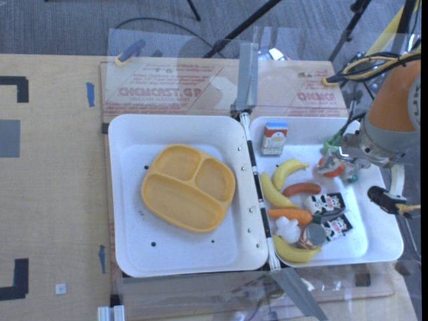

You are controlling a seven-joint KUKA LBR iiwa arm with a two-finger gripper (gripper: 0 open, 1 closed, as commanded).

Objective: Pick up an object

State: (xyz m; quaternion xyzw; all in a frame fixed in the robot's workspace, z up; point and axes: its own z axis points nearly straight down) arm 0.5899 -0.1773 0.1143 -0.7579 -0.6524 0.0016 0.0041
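The right bin [382,241] holds a heap of toy food: a small milk carton [275,138], a yellow banana [289,171], a second banana [270,191], a third banana [294,251], a red sausage [302,189], an orange carrot [289,214] and two black-and-white packets [329,203]. My gripper [342,160] is low over the bin's far right part. A small red and green item [330,167] sits right at its tip. The wrist hides how the two meet.
A yellow divided plate [188,187] lies in the left bin [130,146]. A ridge [253,179] separates the bins. A white lump [287,227] and a grey disc [313,234] lie among the food. Cables [364,62] hang by the arm.
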